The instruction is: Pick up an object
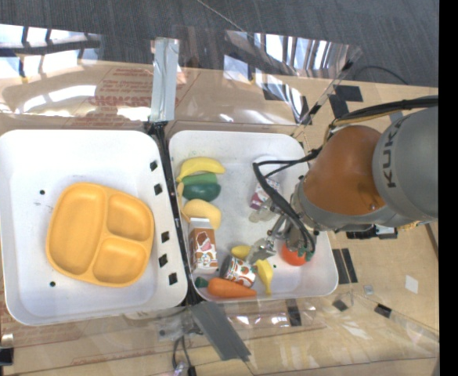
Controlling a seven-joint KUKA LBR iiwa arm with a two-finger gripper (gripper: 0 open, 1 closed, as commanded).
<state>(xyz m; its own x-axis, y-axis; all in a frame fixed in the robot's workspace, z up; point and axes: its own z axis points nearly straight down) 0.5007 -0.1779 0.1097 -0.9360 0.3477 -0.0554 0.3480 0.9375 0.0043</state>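
Gripper [269,244] low in right bin [236,143], angled toward red tomato [294,255] for grasp; jaw state: cannot tell. Yellow tray [99,233] alone in left bin [25,155].

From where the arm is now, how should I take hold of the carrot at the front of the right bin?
Grip the carrot across its orange middle, coming straight down from above. It lies flat and long along the right bin's front wall, so set the fingers across its narrow width. A small carton crowds its far side and the wall its near side, so a side approach looks blocked.
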